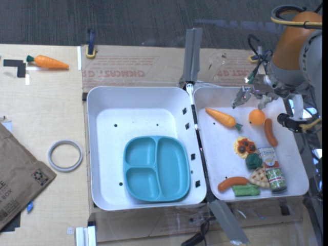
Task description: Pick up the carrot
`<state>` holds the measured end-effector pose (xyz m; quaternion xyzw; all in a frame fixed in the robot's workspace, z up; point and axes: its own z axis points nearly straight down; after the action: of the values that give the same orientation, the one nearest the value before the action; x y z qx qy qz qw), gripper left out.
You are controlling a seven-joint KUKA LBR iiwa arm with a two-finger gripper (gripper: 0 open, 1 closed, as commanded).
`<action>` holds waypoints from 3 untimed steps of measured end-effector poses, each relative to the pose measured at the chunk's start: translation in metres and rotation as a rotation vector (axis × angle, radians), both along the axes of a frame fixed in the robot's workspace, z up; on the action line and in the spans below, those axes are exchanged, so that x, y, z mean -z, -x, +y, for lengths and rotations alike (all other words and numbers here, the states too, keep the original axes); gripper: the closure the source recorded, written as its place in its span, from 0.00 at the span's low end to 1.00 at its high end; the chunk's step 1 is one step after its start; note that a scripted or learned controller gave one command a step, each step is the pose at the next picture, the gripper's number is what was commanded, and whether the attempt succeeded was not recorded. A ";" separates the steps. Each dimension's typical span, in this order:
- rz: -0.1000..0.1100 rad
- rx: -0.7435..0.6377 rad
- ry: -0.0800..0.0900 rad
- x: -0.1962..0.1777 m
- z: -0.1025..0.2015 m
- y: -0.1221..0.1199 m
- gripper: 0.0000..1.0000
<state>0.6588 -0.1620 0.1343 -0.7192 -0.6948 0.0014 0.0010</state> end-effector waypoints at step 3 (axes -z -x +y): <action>0.006 0.200 0.000 0.038 0.048 0.060 1.00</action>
<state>0.5988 -0.1137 0.0960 -0.7851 -0.6193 0.0034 0.0035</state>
